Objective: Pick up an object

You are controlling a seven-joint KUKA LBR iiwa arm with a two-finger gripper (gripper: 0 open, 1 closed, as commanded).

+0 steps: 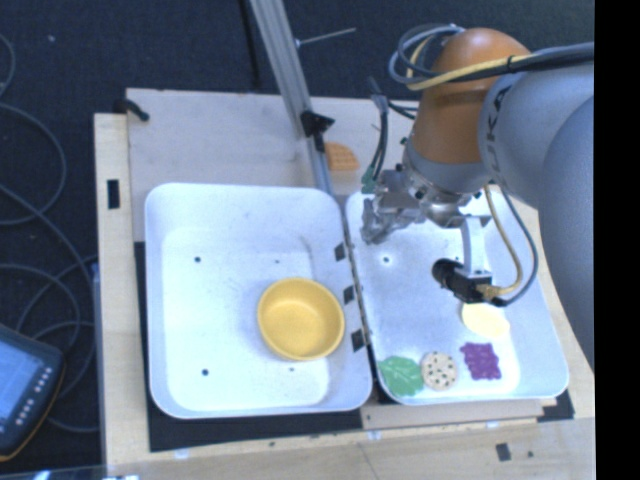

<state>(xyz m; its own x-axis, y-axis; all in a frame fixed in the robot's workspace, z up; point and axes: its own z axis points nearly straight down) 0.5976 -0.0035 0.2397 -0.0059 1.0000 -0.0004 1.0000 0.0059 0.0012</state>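
A yellow bowl [300,318] sits in the left bin [200,218], near its right wall. Along the front of the right bin [530,368] lie a green piece [401,374], a round spotted cookie [438,369] and a purple piece [481,360], with a pale yellow disc [485,319] just behind them. My gripper [378,225] hangs over the back left corner of the right bin, well away from those objects. Nothing shows between its fingers.
A metal pole [285,68] slants up from between the bins at the back. An orange object [340,156] lies on the bench behind the bins. A black cable fitting [458,278] hangs over the right bin. A tablet [25,388] lies at the far left.
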